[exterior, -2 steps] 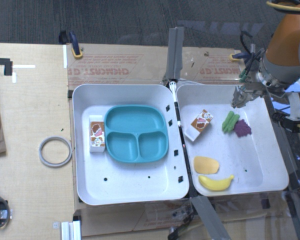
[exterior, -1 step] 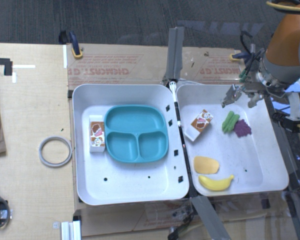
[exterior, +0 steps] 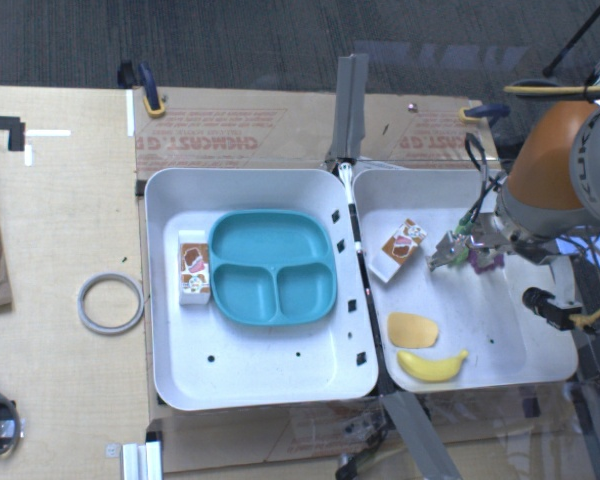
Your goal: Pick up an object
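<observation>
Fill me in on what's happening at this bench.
A grey robot arm with an orange band reaches into the right bin, its tool low beside a small carton. A banana and a yellow slice lie nearer the front. The left bin holds a blue divided tray and another carton.

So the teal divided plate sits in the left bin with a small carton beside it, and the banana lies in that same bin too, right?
Not quite. The banana lies in the right bin, near its front edge beside a flat yellow-orange piece. The rest holds: the camera view shows the teal divided plate in the left bin, with the small carton on its left side.
</observation>
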You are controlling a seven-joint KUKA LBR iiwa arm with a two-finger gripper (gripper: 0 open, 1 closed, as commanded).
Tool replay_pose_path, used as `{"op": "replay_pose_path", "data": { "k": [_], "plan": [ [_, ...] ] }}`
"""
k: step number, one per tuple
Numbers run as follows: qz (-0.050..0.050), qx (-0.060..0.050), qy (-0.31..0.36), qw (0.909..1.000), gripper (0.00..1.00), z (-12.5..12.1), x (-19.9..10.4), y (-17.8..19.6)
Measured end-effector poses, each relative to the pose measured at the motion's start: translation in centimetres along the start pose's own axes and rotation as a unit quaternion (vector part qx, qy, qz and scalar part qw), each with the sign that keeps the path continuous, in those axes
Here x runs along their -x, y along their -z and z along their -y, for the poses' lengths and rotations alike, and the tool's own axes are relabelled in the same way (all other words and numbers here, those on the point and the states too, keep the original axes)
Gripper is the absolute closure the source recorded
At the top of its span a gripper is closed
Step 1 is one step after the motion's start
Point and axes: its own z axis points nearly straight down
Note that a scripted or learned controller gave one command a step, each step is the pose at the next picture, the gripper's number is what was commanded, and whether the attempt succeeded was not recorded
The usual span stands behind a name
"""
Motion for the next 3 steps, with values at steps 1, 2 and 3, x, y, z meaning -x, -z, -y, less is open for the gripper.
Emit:
{"op": "replay_pose_path", "data": {
  "k": [1,2,3],
  "plan": [
    [0.000,0.000,0.040,0.9992,0.00,-4.6,-1.8,0.0],
    [0.000,0.001,0.039,0.9992,1.00,-4.6,-1.7,0.9],
    [0.000,0.000,0.039,0.9992,1.00,-7.6,-8.7,10.7]
  ]
}}
